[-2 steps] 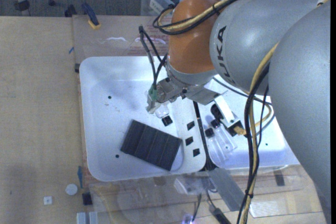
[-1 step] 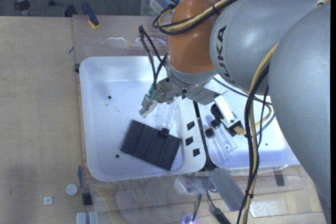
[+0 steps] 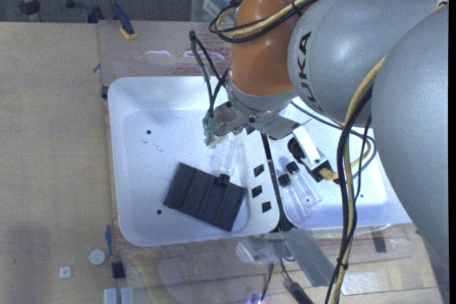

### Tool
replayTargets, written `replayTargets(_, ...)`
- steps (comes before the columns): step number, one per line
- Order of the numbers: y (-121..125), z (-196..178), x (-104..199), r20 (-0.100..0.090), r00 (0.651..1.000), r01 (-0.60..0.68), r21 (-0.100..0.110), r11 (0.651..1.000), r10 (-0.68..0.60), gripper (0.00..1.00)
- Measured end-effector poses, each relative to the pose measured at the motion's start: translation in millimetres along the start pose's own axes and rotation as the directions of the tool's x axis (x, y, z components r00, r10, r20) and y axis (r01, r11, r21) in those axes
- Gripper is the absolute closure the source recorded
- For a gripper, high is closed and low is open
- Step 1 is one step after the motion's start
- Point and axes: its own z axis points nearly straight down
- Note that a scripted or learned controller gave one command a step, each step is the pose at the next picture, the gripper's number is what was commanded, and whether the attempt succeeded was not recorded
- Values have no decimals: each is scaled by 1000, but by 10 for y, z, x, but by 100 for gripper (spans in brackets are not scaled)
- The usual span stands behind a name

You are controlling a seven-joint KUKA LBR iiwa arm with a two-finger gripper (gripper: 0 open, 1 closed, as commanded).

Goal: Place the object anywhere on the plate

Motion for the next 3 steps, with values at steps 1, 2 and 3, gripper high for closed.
replayTargets(1,411,-491,-174,1,879,-476,3,879,476,100)
replayTargets(2,658,443,281,3,816,-578,10,816,578,100)
replayTargets(3,852,-760,335,-1,994,-106,2,994,106,100)
